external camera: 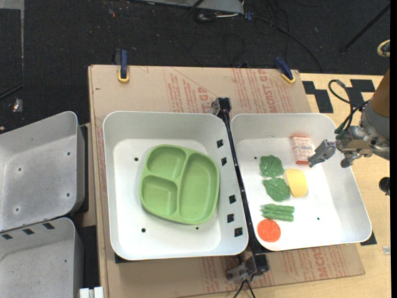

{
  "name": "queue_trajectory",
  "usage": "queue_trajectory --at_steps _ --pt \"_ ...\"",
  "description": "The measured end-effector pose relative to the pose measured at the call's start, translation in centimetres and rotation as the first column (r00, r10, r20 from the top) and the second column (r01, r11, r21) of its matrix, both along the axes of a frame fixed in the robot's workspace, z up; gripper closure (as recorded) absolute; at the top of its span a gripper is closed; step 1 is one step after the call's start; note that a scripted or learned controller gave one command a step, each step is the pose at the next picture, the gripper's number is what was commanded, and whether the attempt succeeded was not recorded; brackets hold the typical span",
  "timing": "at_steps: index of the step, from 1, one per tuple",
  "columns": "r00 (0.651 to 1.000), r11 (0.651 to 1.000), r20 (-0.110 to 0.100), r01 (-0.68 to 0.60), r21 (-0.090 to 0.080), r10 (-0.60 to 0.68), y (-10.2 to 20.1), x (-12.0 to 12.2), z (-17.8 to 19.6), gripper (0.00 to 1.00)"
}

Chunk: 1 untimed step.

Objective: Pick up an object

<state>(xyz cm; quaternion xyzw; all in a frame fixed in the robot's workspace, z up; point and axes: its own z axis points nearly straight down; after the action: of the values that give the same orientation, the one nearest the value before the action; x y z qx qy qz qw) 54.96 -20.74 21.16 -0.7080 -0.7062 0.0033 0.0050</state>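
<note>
Robot hand hovers over the right bin, beside a small red-and-white packet.

From above: I cannot tell whether it is open or closed. The food toys cluster tightly, so a descent could nudge the packet into the bin wall.

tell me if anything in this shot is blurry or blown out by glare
Camera view: lighting is even and soft, the white bins bright but not blown out; the green tray and food items look sharp with faint shadows; the claw at the right bin's far side is slightly soft, its detail hard to read.
</note>
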Motion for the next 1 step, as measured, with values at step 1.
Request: queue_trajectory --at_steps 1 --pt "1.000 1.000 0.012 -0.003 -0.003 0.004 0.05 0.31 0.67 0.00"
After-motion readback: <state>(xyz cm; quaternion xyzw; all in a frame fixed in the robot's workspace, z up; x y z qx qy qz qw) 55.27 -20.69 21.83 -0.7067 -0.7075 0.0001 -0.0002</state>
